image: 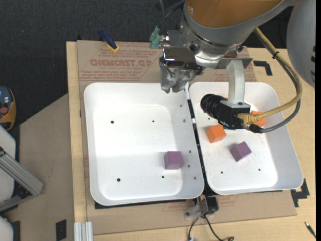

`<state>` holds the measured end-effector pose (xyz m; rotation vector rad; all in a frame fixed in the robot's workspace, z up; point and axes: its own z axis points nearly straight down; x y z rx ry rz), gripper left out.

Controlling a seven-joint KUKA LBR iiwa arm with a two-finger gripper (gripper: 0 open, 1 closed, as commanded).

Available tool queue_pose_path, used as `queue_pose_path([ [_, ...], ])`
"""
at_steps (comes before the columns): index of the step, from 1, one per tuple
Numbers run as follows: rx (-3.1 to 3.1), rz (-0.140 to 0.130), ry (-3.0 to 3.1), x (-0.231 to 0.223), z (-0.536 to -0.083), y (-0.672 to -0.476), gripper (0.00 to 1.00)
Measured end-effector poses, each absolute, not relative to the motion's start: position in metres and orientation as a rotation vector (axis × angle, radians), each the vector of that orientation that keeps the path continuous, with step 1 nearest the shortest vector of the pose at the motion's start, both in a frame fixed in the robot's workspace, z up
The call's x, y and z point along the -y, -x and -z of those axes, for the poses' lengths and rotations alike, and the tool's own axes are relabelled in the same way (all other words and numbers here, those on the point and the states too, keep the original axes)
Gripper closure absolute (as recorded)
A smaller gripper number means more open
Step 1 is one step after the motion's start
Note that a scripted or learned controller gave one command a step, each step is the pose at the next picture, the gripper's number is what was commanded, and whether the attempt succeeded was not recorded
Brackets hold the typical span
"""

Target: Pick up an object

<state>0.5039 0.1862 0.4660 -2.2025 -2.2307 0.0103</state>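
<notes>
A purple cube [173, 159] lies in the left bin [100, 134], near its front right. In the right bin [281, 159] sit an orange cube [216, 133] and a second purple cube [241, 150], tilted. Another orange piece [258, 118] peeks out behind a yellow cable at that bin's right. My gripper [173, 84] hangs over the back right corner of the left bin, close to the divide between the bins and well away from all the cubes. Nothing shows in it.
A black cylinder [219, 109] on a white bracket hangs from the wrist over the right bin, beside the orange cube. The bins rest on a cardboard sheet [120, 59] with a blue and yellow clamp [108, 40] at the back.
</notes>
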Motion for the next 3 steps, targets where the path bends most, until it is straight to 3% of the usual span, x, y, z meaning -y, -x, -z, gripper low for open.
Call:
queue_pose_path([
  [1, 2.224, 0.005, 2.220, -0.175, -0.486, -0.478, 1.00],
  [2, 2.221, 0.008, 2.225, -0.158, -0.522, -0.479, 1.00],
  [3, 2.226, -0.015, 2.210, -0.229, -0.434, -0.478, 1.00],
])
